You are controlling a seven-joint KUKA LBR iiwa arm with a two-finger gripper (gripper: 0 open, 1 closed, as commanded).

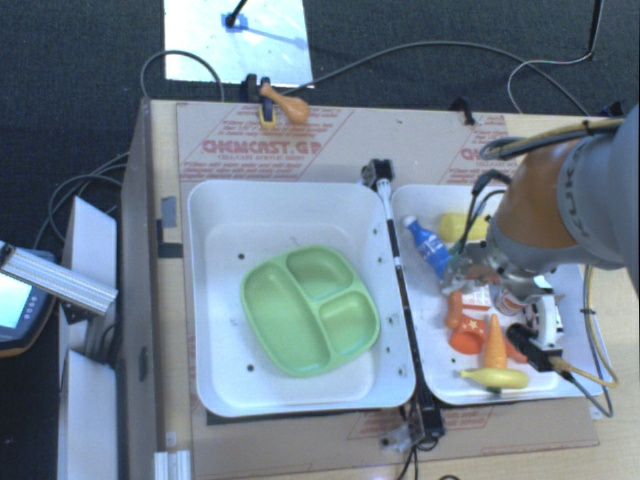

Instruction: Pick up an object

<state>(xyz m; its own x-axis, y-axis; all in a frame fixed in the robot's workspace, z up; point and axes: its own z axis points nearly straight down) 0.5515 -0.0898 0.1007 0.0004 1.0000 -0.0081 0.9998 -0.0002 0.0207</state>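
end effector point(478, 286) low in right white bin point(570, 388), grip state unreadable. orange plastic carrot point(494, 340), yellow plastic banana point(494, 377), blue bottle point(429, 247) crowd close — risk: clipping neighbour, missed grab.

Green divided plate point(311, 311), white bins point(222, 268); blue bottle point(429, 247), orange carrot point(495, 342), yellow banana point(494, 377)

We see the arm point(560, 203) reaching over the right bin point(425, 383), where a blue bottle point(428, 245), a yellow object point(455, 226), an orange carrot point(494, 340) and a yellow banana point(495, 377) lie. In the left bin point(215, 218) sits a green divided plate point(310, 310).
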